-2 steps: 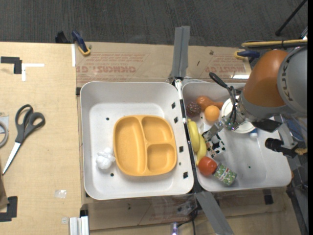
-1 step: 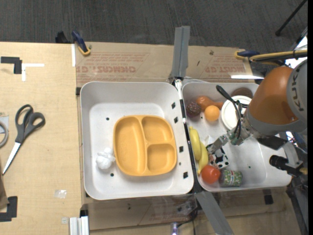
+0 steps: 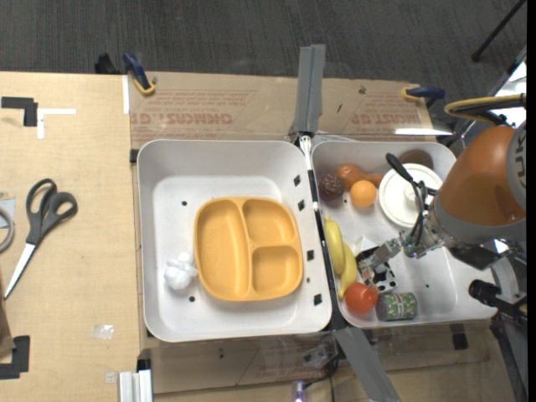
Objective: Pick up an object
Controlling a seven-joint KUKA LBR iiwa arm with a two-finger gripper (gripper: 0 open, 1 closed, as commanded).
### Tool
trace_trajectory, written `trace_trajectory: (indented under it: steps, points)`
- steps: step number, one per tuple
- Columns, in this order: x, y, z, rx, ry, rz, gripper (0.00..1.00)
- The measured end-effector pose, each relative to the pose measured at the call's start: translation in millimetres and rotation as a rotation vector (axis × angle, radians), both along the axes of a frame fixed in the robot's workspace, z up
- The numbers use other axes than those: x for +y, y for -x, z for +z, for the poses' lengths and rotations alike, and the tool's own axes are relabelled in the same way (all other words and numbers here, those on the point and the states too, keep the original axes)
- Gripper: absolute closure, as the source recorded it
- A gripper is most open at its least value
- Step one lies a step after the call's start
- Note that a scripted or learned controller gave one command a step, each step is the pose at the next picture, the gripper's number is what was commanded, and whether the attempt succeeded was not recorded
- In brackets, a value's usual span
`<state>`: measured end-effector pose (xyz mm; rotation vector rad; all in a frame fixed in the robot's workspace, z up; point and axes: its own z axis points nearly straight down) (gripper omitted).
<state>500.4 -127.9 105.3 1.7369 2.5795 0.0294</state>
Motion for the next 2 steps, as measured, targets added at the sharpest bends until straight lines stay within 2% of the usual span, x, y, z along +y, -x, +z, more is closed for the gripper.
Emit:
trace_trajectory:
  steps: [1,2]
  points:
    - [17,11,0,-0.005,0.006,-0.141,0.00]
    - [19,8,12,-0.006,-0.003,-0.138,1.00]
